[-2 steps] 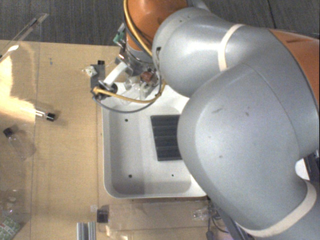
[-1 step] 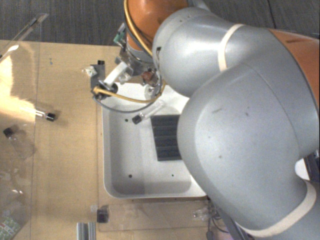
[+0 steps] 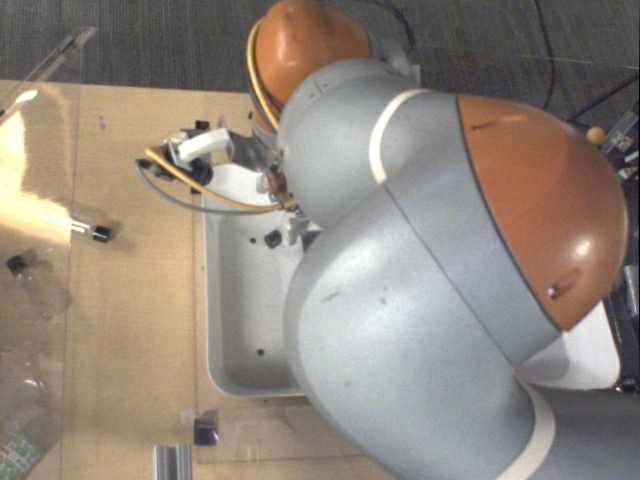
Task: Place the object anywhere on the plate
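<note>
Arm [image 3: 420, 268]: grey and bulky, with an orange band [image 3: 540, 198]; it reaches in from the right and covers the middle and right of the view.
Hand [image 3: 288, 218]: low over the upper end of the left bin, tucked under the arm's wrist; whether it is spread or pressed together cannot be told, and nothing can be seen held in it.
Left bin [image 3: 215, 298]: shallow and white, its left wall and rounded lower corner in sight, its right part hidden under the arm.
Small dark piece [image 3: 272, 238]: on the bin floor just beside the hand; too small to tell what it is.
Dark speck [image 3: 260, 351]: lower down on the same bin floor, well apart from the hand.
Right bin [image 3: 590, 353]: a white strip at the lower right, below the arm.
Desk [image 3: 130, 318]: pale wood, with bright glare at the left.
Black-capped tube [image 3: 98, 232]: lying on the desk left of the left bin.
Dark block [image 3: 205, 431]: on the desk below the bin's lower corner.
</note>
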Controlling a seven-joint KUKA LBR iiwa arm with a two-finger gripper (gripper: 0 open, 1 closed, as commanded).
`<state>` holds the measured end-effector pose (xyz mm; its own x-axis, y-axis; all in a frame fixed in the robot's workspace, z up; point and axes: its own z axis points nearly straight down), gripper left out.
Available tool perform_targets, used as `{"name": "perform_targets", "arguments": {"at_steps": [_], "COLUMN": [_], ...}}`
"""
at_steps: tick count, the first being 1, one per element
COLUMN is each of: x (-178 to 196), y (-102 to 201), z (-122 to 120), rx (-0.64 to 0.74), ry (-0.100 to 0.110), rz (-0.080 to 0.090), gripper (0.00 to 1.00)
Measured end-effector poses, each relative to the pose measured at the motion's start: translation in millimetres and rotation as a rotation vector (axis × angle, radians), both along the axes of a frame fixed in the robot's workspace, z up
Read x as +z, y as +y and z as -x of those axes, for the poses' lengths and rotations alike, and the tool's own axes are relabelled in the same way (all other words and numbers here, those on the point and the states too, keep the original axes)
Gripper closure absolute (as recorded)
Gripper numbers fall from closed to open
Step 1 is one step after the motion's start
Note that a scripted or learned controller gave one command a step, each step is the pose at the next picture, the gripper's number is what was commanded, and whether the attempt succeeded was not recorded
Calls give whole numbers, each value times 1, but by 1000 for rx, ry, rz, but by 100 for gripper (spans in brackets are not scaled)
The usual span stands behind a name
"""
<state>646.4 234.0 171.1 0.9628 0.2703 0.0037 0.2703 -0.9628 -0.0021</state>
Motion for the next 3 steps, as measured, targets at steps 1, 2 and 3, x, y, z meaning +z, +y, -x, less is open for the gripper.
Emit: {"name": "perform_targets", "arguments": {"at_steps": [1, 2, 3], "x": [-82, -84, -84], "y": [1, 0, 0], "z": [28, -15, -15], "rx": [-19, -69, -69], "ry": [-3, 1, 1], "rz": [-3, 0, 0], "gripper": [0, 0, 0]}}
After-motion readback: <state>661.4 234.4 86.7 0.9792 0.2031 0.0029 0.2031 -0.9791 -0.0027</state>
